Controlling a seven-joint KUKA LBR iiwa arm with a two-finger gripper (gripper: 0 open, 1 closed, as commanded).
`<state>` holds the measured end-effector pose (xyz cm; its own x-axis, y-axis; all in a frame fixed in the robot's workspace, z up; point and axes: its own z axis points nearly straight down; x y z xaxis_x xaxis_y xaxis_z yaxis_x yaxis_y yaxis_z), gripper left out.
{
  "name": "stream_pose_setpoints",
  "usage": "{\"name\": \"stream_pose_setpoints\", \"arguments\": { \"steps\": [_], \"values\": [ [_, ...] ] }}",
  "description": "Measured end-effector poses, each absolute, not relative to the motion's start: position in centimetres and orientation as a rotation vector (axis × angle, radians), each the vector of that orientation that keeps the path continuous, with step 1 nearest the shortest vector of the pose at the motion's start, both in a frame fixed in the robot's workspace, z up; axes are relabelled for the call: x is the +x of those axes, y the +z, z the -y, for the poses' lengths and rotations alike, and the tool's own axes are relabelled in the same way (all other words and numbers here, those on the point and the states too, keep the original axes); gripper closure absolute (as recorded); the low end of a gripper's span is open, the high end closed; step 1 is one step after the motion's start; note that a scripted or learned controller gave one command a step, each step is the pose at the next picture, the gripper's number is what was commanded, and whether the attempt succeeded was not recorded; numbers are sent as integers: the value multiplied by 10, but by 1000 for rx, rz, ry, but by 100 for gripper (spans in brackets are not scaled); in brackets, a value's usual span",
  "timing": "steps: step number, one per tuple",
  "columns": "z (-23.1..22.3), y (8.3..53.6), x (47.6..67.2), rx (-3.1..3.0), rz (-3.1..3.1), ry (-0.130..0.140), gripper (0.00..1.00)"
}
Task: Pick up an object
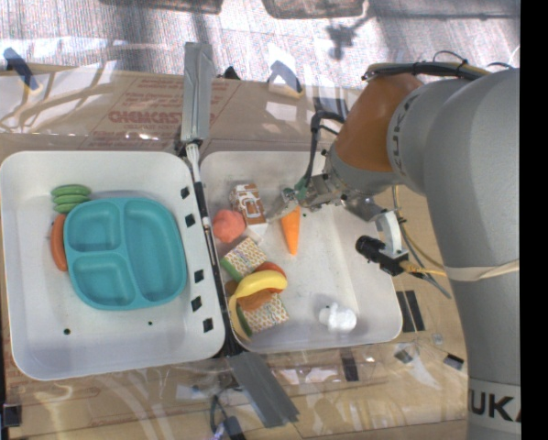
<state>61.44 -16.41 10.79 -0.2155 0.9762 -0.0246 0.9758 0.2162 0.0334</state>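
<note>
My gripper (297, 194) reaches into the right bin (370, 314) from the right, low over its upper middle. An orange carrot (292, 231) lies with its thick end right at the gripper's tip and its point towards the bin's front. Whether the carrot is gripped or only touched is unclear. To the left of the gripper are a small brown-and-white box (247, 202) and a pink ball (228, 225).
The right bin's left side also holds a cracker sandwich (245, 257), a banana (260, 284) over a red fruit (274, 270), and a second cracker piece (266, 315). A white figure (338, 317) lies at the front. In the left bin (27, 337) a teal divided plate (125, 250) sits beside a green pod (71, 196) and an orange piece (59, 243).
</note>
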Motion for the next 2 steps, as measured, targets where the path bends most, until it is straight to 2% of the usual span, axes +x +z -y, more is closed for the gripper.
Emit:
{"name": "stream_pose_setpoints", "arguments": {
  "steps": [1, 2],
  "values": [
    [162, 112, 614, 1941, -2431, 12, 100],
    [85, 195, 654, 2123, -2318, -3, 100]
  ]
}}
